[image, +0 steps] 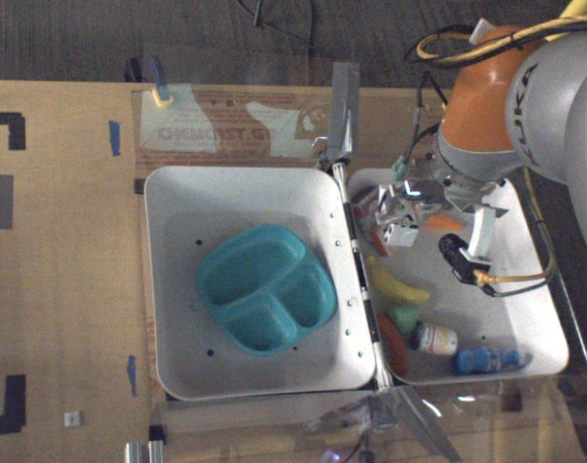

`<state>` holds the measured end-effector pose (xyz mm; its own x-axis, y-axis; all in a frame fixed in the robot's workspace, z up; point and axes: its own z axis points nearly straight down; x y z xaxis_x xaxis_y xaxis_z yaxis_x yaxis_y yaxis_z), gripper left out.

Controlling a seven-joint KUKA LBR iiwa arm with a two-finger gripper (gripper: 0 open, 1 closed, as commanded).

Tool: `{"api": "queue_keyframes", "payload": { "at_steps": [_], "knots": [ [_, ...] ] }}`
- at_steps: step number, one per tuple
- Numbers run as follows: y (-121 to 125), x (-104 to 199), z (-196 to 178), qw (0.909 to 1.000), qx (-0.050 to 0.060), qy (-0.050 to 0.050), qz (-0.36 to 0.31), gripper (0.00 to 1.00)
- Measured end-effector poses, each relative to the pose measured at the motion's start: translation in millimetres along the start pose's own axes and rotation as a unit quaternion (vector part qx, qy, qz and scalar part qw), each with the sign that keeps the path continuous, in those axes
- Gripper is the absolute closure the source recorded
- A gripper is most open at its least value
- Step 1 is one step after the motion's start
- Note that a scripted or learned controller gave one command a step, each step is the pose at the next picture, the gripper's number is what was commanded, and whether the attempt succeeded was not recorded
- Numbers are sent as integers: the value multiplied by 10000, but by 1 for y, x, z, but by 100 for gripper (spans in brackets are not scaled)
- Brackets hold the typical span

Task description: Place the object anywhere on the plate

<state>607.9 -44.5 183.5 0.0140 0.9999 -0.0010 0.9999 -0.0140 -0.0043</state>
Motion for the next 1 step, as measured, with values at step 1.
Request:
{"api": "queue_keyframes", "payload": {
  "at_steps": [1],
  "knots": [
    [0, 49, -1, 9970, 1, -74, -769, 100]
  ]
}}
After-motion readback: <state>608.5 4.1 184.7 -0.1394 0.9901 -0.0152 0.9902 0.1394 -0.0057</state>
